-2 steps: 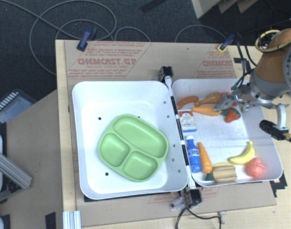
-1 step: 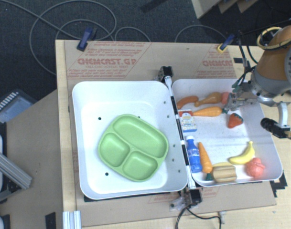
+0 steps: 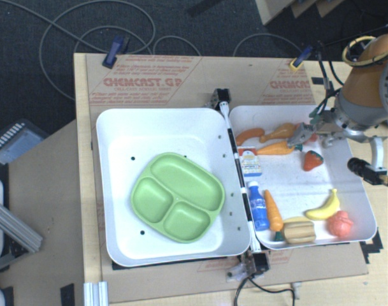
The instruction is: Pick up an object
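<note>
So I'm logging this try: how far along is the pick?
Done: the arm has reached into the right bin, with the hand low at its far end beside the orange toy pieces. In hand: nothing visibly gripped. Left: grasp and lift; the strawberry, banana and carrot all lie on the bin floor.

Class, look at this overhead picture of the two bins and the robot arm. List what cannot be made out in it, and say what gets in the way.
- The hand: blurred and small in the camera view, so open or shut cannot be told, nor whether it touches the orange toy beside it.
- The arm: cut off by the picture's right edge.
- The small carton: its label is too small to read.
- The bread roll: partly covers the carrot tip.
</note>
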